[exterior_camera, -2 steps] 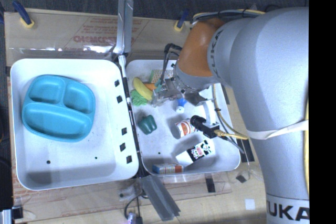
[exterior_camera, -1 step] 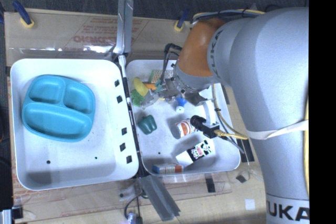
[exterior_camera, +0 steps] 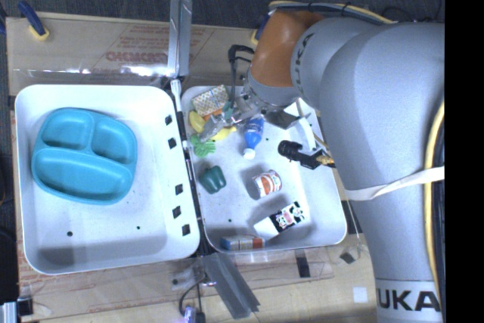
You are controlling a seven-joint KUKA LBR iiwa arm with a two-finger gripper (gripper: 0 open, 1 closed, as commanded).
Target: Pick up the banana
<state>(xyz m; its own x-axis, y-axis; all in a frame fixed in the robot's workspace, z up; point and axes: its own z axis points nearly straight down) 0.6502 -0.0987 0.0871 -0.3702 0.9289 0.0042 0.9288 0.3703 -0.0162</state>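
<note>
The yellow banana point(exterior_camera: 198, 122) lies at the far left of the right bin point(exterior_camera: 325, 219), close to the divider, and a green leafy toy point(exterior_camera: 203, 146) partly covers it. My gripper point(exterior_camera: 230, 113) reaches down into that bin's far end, just right of the banana and very close to it. The grey arm and orange band hide what lies beneath the wrist.
In the right bin are a textured tan block point(exterior_camera: 212, 97), a blue bottle point(exterior_camera: 252, 133), a green pepper point(exterior_camera: 212, 178), a small can point(exterior_camera: 266, 183), a cow-print box point(exterior_camera: 284, 218) and a marker point(exterior_camera: 242, 243). The left bin point(exterior_camera: 113, 238) holds a blue divided plate point(exterior_camera: 83, 153).
</note>
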